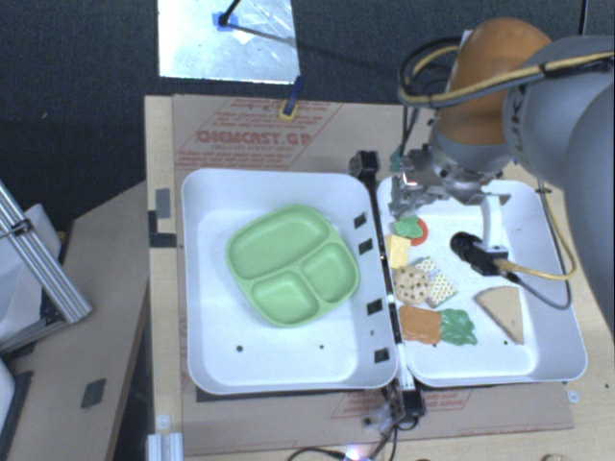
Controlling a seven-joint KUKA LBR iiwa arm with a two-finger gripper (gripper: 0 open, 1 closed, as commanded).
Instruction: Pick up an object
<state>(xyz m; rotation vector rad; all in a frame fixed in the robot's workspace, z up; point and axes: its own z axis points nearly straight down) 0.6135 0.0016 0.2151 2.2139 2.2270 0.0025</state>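
hovering my gripper [408, 198] over the right bin [553, 349], fingers' state unclear to me, i judged the red-and-green toy food [410, 228] just below light, rigid, slippery, best pinched across its middle.

The gripper [408, 200] hung at the right bin's [553, 353] far-left corner, above the toy foods [423, 281]. A green divided plate [293, 264] lay in the left bin [216, 353].

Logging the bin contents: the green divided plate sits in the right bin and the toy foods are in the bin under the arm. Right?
Not quite. The camera view shows the green divided plate in the left bin, not the right. The toy foods are indeed in the right bin under the arm.
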